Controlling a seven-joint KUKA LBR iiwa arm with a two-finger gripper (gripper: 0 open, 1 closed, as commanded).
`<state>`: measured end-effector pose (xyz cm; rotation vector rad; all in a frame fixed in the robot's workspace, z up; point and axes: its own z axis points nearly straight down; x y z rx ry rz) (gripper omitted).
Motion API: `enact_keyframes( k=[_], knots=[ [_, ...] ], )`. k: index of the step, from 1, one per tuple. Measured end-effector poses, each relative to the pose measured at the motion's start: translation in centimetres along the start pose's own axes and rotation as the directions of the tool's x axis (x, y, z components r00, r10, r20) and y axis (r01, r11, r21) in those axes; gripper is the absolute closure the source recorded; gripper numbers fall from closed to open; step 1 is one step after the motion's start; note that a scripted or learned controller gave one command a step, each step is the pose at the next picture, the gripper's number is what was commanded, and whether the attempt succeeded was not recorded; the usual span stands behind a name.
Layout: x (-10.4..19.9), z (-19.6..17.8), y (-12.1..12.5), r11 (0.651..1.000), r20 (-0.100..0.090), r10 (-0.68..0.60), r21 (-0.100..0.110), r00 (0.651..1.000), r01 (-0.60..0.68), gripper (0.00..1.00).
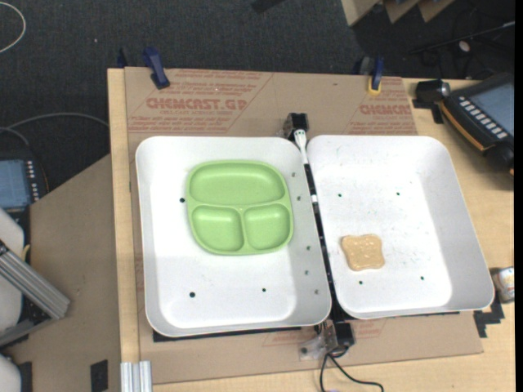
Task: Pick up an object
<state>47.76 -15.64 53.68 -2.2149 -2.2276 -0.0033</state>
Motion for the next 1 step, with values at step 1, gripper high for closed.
enact_keyframes(
  k=[1],
  knots=[
    [-0.34,-1.01,0.24,1.000,0.004,0.004,-0.003,1.000,-0.004,1.00]
  ],
)
